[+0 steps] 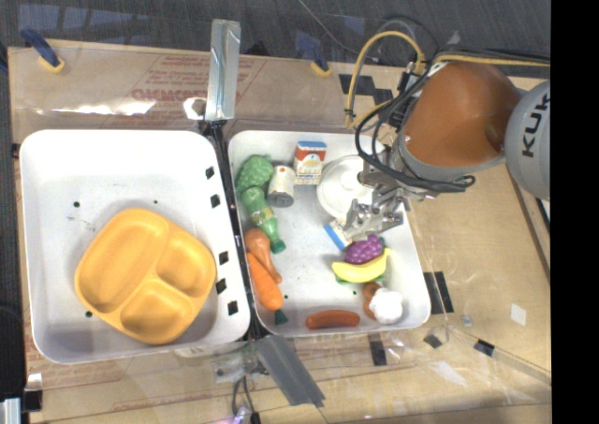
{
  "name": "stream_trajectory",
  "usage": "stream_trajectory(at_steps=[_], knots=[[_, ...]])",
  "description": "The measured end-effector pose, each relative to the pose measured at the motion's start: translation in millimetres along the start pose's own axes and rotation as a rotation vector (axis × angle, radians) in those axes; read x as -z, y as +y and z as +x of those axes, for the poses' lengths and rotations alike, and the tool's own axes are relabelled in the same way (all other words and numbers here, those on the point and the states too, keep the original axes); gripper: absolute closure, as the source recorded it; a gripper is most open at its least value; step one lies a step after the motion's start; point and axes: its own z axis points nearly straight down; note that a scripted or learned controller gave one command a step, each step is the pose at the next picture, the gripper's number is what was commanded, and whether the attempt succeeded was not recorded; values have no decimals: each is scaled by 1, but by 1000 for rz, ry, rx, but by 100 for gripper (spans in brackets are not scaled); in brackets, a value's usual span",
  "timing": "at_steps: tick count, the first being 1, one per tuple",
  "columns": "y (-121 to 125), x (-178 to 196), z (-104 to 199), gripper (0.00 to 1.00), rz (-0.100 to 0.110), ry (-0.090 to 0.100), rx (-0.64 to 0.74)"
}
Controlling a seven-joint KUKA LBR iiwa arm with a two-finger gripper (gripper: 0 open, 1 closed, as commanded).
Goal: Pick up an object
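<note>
My gripper (367, 219) hangs over the right bin (304, 296), just above a purple grape bunch (365, 248) and a yellow banana (359, 270). A small blue piece (335, 234) lies at its left side. Nothing shows between its fingers, and their spread is hidden by the wrist. The same bin holds a white plate (335, 186), a small carton (310, 159), a can (281, 189), green vegetables (255, 186), a carrot (263, 272), a sausage (332, 320) and a white-capped piece (384, 304).
The left bin (47, 226) holds a yellow divided tray (145, 274). A metal bar (223, 71) stands at the back between the bins. Cables (379, 66) loop behind the orange-banded wrist (459, 118). Brown bench surface lies around the bins.
</note>
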Motion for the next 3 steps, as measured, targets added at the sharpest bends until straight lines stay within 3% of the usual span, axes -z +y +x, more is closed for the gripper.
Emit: stream_trajectory(at_steps=[1,2,3], knots=[[-27,8,-9,100,-1,0,341],[3,13,-4,100,-8,-2,774],[38,-16,-4,100,-9,-3,1214]])
